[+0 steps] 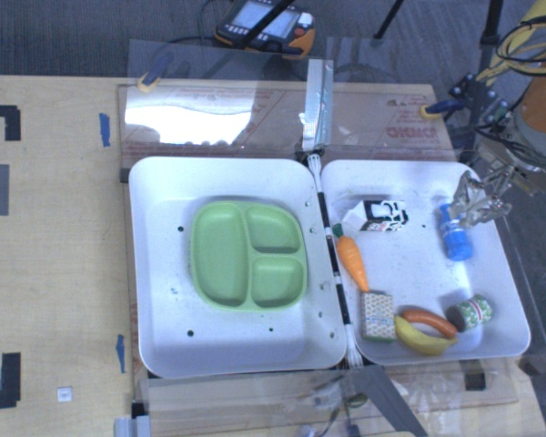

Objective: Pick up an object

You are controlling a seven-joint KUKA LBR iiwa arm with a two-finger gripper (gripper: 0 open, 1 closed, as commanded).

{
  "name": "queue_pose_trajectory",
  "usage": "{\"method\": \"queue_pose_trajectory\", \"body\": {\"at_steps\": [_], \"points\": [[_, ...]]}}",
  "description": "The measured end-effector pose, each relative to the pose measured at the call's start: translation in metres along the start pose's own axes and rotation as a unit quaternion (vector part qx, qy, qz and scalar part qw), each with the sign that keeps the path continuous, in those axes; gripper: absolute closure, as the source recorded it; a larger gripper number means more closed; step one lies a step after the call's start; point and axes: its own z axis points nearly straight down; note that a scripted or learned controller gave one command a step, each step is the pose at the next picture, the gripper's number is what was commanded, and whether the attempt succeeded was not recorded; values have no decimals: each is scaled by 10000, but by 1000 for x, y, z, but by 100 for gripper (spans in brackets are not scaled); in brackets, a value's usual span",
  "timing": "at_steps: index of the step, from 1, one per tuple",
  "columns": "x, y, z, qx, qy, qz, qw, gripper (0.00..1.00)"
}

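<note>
Gripper [478,198] hangs over the right bin [519,321], its finger spread too blurred to tell. Below it stands the blue bottle [456,240], the nearest pick. Centre over the bottle, descend straight, avoiding the carrot [352,261].

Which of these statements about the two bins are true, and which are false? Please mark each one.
1. The green tray lies in the left bin. True.
2. The carrot lies on the green tray. False: it lies in the right bin, near the divider.
3. The gripper is above the blue bottle. True: it is at the bottle's upper end.
4. The banana is at the far edge of the right bin. False: it is at the near edge, beside the sausage.
5. The bottle is red. False: it is blue.
</note>
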Motion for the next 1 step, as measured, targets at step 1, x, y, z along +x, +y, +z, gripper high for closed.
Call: {"method": "queue_pose_trajectory", "body": {"at_steps": [1], "points": [[-26, -21, -19, 12, -15, -2045, 9789, 100]]}}
